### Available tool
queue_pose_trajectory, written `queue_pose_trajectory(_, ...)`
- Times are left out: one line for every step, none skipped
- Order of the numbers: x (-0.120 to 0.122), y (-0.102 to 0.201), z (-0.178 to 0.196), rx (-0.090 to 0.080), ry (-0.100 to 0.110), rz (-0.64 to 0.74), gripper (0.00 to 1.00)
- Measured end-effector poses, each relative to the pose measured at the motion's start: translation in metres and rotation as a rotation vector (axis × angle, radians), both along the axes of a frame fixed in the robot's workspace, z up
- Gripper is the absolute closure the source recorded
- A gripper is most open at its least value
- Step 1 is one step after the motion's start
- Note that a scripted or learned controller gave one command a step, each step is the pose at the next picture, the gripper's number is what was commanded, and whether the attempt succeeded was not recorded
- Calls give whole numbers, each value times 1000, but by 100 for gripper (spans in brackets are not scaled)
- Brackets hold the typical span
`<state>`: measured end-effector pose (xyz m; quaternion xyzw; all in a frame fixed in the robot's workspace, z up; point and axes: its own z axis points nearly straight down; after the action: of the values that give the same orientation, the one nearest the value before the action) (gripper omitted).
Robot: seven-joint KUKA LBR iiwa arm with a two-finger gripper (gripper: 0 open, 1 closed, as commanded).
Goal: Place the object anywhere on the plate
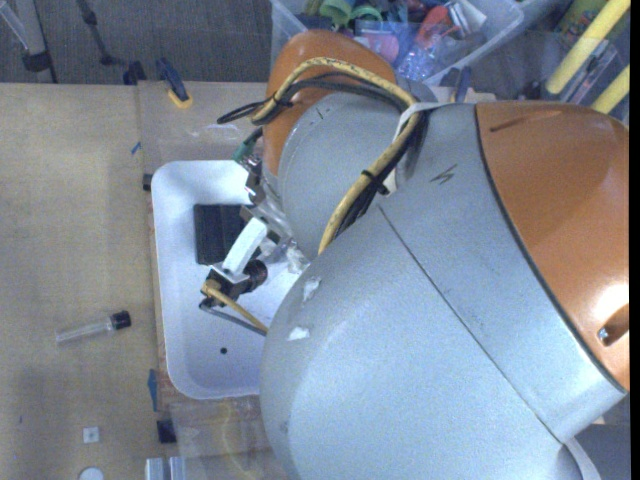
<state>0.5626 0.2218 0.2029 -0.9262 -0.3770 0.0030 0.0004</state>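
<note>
Grey-orange arm [450,268] covers most of bench. Gripper [262,206] low over white bin [185,363], mostly hidden under wrist; whether clenched or released cannot be told. Nothing seen held. Black flat block [216,232] lies flat on bin floor, just left of gripper; contact unclear. Small dark speck [223,349] on bin floor, nearer camera than gripper. Clear vial with black cap [93,327] on bench, well left of gripper, outside bin. Crate of colourful toys [400,13] beyond gripper, behind arm.
</note>
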Motion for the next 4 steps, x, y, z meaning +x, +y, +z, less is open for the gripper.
queue_pose_trajectory(62, 4, -30, -1, -3, -202, 100)
queue_pose_trajectory(94, 5, -3, 0, -4, -131, 100)
queue_pose_trajectory(21, -10, -110, 1, -5, -308, 100)
queue_pose_trajectory(49, 2, -29, 2, -8, -333, 100)
